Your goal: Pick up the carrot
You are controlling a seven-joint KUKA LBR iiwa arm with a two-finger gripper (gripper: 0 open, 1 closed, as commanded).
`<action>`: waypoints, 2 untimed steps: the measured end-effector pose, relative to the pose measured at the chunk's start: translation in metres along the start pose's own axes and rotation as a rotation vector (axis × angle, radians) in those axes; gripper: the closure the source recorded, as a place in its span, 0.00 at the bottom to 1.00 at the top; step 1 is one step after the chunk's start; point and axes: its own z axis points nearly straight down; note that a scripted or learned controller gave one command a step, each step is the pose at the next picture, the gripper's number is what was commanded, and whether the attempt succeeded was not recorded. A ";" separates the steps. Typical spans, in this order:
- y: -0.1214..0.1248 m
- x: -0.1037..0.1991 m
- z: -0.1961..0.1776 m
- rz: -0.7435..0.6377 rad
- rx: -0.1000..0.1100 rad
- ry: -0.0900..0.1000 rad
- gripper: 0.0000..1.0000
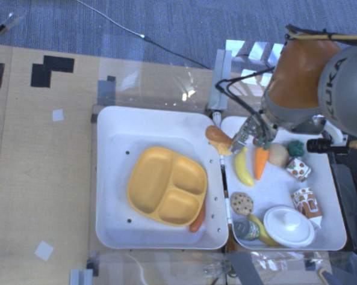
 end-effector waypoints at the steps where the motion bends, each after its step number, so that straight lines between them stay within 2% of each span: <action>1: 0.032 0.027 0.004 -0.395 0.001 0.007 1.00; 2: 0.012 -0.028 0.004 -0.321 0.003 0.006 1.00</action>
